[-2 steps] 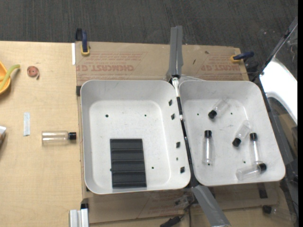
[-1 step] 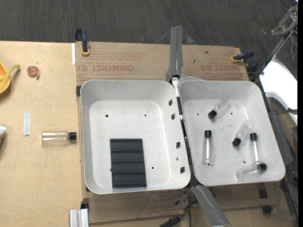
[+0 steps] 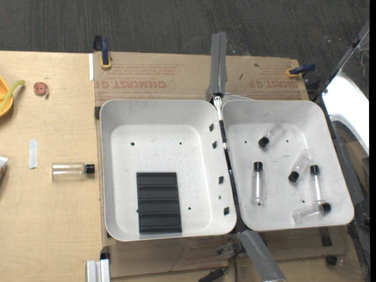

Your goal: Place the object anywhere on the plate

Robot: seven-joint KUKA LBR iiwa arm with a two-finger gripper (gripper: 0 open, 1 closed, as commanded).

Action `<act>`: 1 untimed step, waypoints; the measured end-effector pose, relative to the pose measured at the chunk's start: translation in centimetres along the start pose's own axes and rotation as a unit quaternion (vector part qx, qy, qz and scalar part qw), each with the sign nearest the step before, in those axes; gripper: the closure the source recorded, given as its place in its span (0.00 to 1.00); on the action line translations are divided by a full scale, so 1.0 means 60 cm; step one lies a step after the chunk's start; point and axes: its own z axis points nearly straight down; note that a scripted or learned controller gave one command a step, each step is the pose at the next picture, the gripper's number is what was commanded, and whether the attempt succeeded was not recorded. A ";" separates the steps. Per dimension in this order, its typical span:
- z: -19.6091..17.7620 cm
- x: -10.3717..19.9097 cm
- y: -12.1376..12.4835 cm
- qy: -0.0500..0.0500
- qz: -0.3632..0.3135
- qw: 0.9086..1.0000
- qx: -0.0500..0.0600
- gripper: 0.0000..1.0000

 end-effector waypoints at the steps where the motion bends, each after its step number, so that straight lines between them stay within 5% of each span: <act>1: 0.000 0.039 0.008 0.000 0.057 0.998 -0.001 0.00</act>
